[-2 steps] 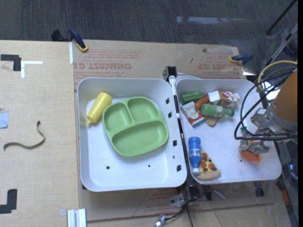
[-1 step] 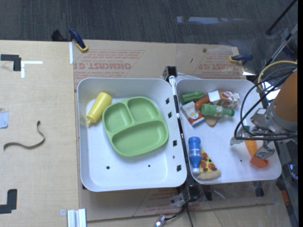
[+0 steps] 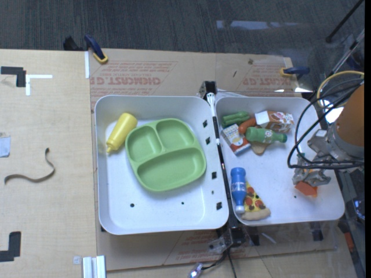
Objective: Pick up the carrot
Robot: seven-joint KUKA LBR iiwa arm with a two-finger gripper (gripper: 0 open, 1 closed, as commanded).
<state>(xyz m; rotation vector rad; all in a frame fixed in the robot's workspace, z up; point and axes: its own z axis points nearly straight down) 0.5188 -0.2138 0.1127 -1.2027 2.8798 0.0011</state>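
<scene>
Gripper (image 3: 310, 181) sits at the right edge of the frame, low over the right side of the right bin (image 3: 290, 210), with black cables looping above it and the arm (image 3: 352, 123) coming in from the right; an orange-red piece shows at its tip, but whether it is part of the tool or something caught there cannot be told, and the gripper's state cannot be told either. Carrot (image 3: 248, 124) lies in the upper part of the right bin, a short orange shape wedged in a cluster of toys: just below a green vegetable (image 3: 235, 117), just left of a white block (image 3: 261, 118), and just above a green bottle (image 3: 265, 135) lying on its side. A small carton (image 3: 235, 136) lies touching the left of the bottle, and a red and white packet (image 3: 282, 120) lies at the cluster's right end. Carrot and gripper are well apart, the carrot up and to the left of it. Lower in the same bin, near its left wall, a blue bottle (image 3: 237, 182) lies lengthwise, its lower end just beside a pizza slice (image 3: 254, 204). Left bin (image 3: 110, 207) in the middle of the frame holds a green divided plate (image 3: 166, 154) and a yellow bottle (image 3: 120, 131) tilted against the plate's upper left edge. On the bench at far left lies a curved brown strip (image 3: 32, 172).
</scene>
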